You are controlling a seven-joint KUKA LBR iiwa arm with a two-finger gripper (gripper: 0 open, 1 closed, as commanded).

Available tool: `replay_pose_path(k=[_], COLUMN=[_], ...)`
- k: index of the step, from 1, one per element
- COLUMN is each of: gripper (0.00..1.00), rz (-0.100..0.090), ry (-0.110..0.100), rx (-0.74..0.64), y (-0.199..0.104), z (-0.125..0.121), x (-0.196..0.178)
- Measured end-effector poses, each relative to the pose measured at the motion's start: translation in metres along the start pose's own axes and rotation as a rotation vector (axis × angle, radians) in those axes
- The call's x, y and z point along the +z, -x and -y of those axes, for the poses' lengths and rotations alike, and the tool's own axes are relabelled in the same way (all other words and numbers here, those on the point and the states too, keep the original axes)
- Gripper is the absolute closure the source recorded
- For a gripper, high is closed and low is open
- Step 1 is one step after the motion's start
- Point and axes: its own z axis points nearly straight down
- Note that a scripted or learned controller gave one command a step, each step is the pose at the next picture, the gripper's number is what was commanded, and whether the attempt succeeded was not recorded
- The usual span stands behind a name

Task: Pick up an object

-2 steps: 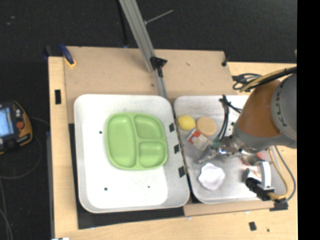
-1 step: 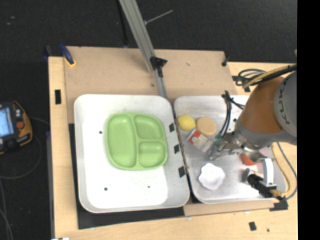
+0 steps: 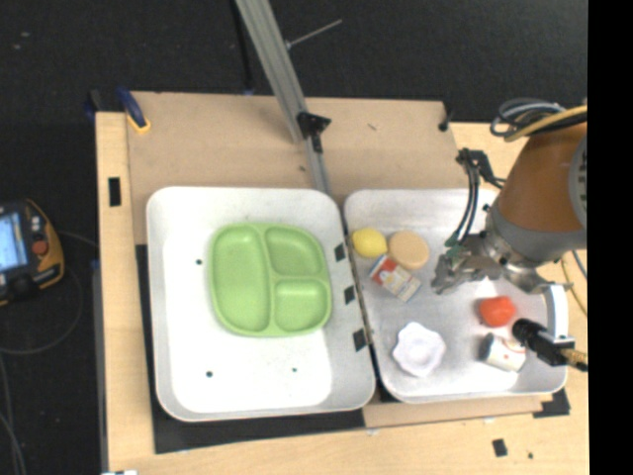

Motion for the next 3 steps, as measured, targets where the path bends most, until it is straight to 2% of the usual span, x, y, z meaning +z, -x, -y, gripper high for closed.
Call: replay_pose_path(k=[1, 2, 3], gripper=[1.00, 1.00, 1.00], rz=[0.000, -0.001, -0.003], ry=[-0.001, -0.004, -0.005], rx=[-0.001, -0.001, -0.005], y=[0.003, 0.004, -0.046], z=[-0.001, -0.003, -0.028], x=[-0.064, -0.080, -0.086])
